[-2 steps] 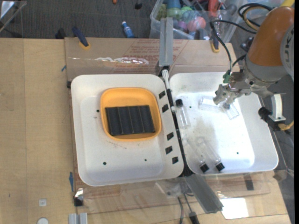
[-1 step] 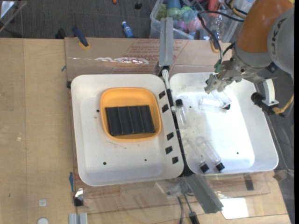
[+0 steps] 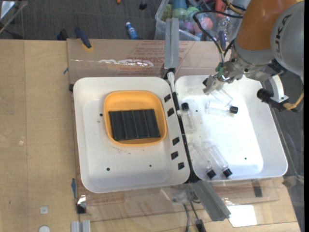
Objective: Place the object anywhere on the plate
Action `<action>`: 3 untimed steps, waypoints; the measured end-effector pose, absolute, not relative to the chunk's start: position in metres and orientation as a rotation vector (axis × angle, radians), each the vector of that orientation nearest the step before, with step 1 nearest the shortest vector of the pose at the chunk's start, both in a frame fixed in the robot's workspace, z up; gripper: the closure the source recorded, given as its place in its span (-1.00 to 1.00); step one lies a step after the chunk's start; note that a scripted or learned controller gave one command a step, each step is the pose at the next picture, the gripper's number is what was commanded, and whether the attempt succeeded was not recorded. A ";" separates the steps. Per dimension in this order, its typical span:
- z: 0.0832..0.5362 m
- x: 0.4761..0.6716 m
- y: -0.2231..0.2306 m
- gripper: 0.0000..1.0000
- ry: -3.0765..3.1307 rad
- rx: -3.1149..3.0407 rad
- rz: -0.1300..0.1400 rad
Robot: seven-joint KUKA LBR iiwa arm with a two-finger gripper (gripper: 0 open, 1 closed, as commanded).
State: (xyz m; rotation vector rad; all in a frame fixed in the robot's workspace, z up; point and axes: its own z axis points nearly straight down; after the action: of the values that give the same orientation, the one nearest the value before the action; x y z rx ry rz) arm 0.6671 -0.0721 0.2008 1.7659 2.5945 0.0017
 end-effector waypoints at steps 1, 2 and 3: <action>0.185 0.666 -0.058 1.00 2.662 1.674 -0.002; 0.206 0.667 -0.018 1.00 2.830 1.355 0.003; 0.233 0.665 -0.005 1.00 2.898 1.197 0.003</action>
State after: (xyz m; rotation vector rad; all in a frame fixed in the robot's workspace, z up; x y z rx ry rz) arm 0.6654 -0.0055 0.2332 1.1974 2.8984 0.0034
